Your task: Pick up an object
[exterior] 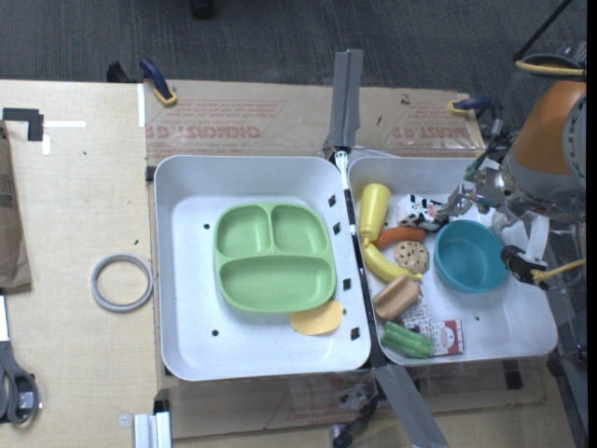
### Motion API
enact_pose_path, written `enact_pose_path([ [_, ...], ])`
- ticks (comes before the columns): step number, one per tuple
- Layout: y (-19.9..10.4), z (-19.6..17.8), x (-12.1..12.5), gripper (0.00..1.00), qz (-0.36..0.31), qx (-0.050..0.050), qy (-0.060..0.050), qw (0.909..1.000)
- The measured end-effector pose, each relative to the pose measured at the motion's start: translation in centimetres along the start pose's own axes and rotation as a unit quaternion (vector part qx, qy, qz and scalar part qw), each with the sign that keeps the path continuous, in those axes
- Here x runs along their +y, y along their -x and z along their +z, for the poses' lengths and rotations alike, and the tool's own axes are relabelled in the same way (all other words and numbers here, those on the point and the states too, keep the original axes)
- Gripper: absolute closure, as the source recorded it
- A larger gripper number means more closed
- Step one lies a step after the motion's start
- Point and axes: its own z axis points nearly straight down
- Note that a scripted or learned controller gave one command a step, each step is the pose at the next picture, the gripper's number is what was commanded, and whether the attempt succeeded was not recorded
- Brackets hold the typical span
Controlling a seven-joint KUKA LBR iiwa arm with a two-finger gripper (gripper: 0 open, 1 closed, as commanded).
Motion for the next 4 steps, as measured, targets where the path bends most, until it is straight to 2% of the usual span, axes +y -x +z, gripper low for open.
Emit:
enact_pose_path([
  [1, 1.1, 0.0, -1.3, 0.0, -0.073, -0.003, 0.0, 0.9973],
  [2, -0.3, -3.8, -4.7, 0.0, -0.004, -0.002, -0.019, 0.9998],
  [3, 0.9, 1.2, -5.9, 0.0, -0.062, 0.0, -0.017, 0.9979],
  [4, 0.7, 1.4, -1.8, 0.0, -0.077, 0.014, -0.023, 0.9967],
])
